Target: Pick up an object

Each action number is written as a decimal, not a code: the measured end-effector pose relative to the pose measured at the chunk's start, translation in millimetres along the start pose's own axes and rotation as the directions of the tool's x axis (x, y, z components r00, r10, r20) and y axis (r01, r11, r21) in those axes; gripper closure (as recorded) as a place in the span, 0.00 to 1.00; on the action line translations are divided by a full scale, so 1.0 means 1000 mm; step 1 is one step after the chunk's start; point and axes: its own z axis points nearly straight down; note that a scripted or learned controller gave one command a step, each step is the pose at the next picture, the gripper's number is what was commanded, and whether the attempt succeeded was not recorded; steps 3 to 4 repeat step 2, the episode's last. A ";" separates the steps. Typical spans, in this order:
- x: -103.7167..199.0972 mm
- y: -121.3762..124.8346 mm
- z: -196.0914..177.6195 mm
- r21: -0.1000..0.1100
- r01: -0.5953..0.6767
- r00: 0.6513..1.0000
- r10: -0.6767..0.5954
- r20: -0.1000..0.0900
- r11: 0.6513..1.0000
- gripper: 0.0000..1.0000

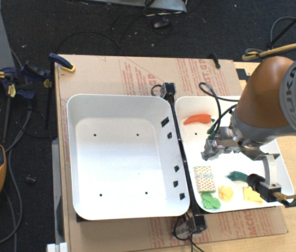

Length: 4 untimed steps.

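The right bin (190, 140) holds an orange carrot-shaped piece (197, 119) near its far end. At its near end lie a patterned cracker-like block (204, 178), a green leafy piece (210, 200), a yellow lump (225, 193), a teal piece (238, 176) and a yellow wedge (252, 195). My gripper (211, 150) hangs low over the middle of the right bin, between the carrot and the block, under the orange wrist band. Its metal end points down and left toward the bin floor.
The left bin (122, 151) stands beside the right one, with black clips along the shared wall (178, 146). Cables cross the far end of the right bin. Clamps (27, 75) and a yellow-handled tool (64, 63) lie at the bench's left.
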 end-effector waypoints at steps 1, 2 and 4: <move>0.047 0.022 0.001 0.000 -0.001 1.000 0.001 0.000 1.000 1.00; 0.097 0.039 0.003 0.000 -0.001 1.000 0.001 0.000 1.000 1.00; 0.097 0.039 0.003 0.000 -0.001 1.000 0.001 0.000 1.000 1.00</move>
